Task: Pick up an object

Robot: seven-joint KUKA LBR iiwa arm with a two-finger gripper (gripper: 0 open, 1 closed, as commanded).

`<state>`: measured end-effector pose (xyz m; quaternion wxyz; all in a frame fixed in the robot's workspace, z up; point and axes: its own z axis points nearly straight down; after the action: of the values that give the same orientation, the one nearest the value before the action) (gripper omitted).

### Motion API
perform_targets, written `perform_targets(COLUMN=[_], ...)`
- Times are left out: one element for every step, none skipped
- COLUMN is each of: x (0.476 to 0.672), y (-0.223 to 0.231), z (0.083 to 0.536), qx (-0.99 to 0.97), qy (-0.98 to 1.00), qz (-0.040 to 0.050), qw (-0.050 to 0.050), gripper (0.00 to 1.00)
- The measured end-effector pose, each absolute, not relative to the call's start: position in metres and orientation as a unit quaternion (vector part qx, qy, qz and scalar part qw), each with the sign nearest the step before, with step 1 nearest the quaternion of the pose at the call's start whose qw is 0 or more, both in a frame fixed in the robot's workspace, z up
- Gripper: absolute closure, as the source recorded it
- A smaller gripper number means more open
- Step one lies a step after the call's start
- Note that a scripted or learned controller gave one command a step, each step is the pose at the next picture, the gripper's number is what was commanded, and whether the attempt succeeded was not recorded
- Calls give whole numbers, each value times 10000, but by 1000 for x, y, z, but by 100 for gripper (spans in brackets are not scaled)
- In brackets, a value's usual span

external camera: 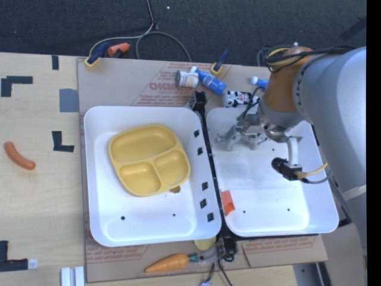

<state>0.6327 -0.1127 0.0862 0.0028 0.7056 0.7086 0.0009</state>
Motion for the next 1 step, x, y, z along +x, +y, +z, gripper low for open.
perform_targets(x=[670], y=[-99], z=[85], qx=[7061], qy=[7081], qz=[8], qw=[16], gripper=[0])
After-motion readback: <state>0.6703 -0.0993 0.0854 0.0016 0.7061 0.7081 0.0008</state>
